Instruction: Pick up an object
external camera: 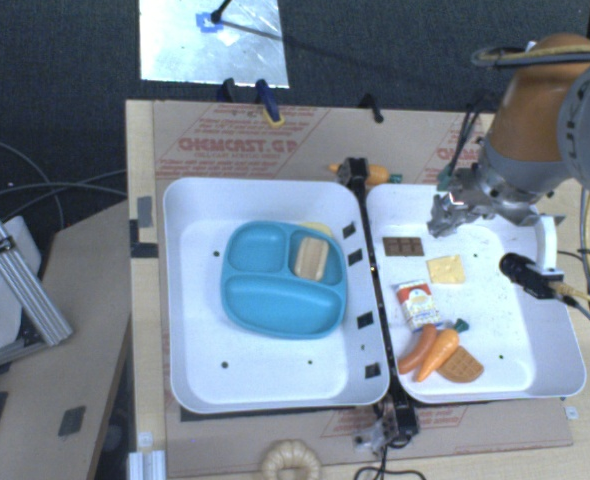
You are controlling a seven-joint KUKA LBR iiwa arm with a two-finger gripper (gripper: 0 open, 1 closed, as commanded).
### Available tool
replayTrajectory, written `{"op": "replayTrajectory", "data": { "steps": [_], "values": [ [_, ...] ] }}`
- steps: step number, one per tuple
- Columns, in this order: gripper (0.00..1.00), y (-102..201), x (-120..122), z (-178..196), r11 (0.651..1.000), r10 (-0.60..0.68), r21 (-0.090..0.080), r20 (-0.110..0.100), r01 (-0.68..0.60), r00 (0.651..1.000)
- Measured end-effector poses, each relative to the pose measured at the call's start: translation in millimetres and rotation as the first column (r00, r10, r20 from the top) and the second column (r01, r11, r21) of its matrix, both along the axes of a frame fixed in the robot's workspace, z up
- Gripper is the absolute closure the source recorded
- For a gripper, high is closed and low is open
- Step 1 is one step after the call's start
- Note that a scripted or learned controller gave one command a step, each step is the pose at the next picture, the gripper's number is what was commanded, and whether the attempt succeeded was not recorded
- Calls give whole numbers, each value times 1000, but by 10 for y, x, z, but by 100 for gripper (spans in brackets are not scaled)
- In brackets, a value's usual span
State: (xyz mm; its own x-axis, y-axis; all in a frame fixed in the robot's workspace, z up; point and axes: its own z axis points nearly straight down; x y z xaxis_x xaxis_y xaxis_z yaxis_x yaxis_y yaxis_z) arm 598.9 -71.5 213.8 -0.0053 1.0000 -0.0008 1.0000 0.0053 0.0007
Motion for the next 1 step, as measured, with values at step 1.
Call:
{"op": "replayTrajectory", "data": {
  "steps": [1],
  "values": [
    [100,15,-80,31,1000,-3,0,0,3,1000]
  ]
}}
